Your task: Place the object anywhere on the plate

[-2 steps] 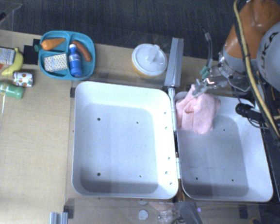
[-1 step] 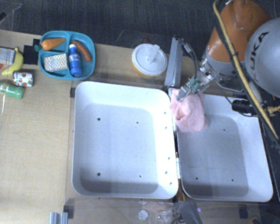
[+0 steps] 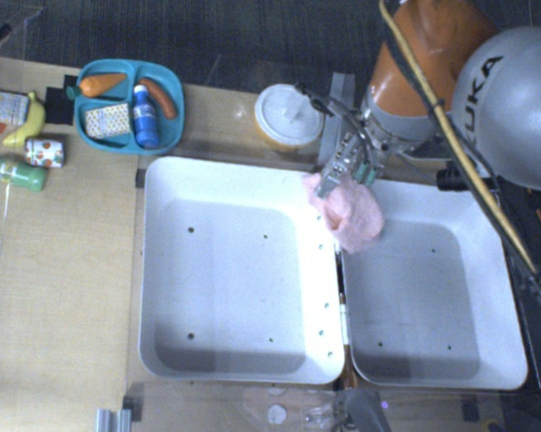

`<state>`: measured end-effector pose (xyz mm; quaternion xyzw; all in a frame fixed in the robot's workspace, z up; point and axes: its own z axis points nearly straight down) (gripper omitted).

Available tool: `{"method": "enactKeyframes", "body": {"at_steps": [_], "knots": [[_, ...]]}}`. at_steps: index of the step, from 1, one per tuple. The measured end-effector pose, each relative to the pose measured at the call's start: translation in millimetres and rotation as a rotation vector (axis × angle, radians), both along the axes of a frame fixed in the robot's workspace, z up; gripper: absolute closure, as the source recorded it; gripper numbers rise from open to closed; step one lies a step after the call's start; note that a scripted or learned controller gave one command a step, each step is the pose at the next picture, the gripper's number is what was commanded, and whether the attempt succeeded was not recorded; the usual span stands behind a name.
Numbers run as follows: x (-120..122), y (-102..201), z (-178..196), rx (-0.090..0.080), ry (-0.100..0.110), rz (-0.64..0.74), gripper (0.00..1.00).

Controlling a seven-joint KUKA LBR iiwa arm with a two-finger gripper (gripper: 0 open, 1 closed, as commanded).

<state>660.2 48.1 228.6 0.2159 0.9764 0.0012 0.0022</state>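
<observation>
The gripper [image 3: 335,178] hangs in the upper middle of the frame, above the seam between the two bins, and a pink cloth [image 3: 353,216] dangles from its tip; the top corner of the fabric appears pinched between the fingers, so I judge it clenched on the cloth, though the contact is small and partly hidden by the wrist hardware. The cloth looks soft and crumpled, a limp bundle drooping over the back corner of the right bin [image 3: 445,367], which suits a lifted carry rather than a rest on the floor. Both bins, the left bin [image 3: 221,347] included, are smooth, shallow, white plastic with rounded corners and small dark holes. The likely target, a round pale plate [image 3: 287,116] with a yellowish rim, sits on the wooden bench just behind the bins, near the gripper. At upper left a blue divided tray [image 3: 169,89] holds toy foods, placed well apart from the work.
</observation>
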Motion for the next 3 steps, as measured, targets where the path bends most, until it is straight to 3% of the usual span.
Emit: {"method": "enactKeyframes", "body": {"at_steps": [1,2,3], "knots": [[4,51,-9,-0.001,-0.004,0.402,1.0],[1,103,-3,-0.001,-0.005,0.439,1.0],[1,103,-2,-0.001,-0.005,0.439,0.0]]}}
